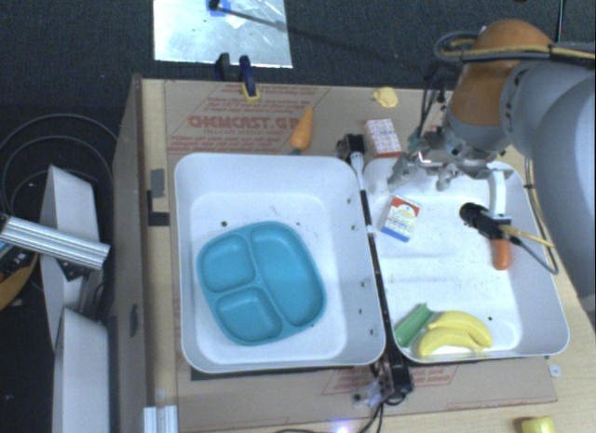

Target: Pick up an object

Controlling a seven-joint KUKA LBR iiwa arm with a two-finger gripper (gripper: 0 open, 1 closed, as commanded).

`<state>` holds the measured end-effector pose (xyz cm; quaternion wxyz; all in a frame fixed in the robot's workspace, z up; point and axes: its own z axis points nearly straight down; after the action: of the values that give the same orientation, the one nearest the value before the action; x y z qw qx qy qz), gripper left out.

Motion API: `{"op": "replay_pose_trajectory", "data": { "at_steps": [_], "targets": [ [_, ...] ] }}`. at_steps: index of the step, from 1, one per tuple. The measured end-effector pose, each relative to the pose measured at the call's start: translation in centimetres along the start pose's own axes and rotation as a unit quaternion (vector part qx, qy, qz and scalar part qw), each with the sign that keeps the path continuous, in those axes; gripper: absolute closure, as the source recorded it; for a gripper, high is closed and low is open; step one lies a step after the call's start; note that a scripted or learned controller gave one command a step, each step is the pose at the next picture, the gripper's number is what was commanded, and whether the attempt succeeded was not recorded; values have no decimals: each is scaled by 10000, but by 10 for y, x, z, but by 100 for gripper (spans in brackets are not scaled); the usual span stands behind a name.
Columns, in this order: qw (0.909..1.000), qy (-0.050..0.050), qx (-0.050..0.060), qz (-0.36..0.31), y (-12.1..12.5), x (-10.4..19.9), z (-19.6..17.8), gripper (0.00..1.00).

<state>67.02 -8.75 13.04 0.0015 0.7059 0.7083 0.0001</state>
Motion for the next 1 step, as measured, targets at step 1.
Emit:
{"op": "replay_pose_trajectory", "data": {
  "at_steps": [1],
  "targets": [
    [10000,7,20,-3,-2,2,48,0]
  ]
}}
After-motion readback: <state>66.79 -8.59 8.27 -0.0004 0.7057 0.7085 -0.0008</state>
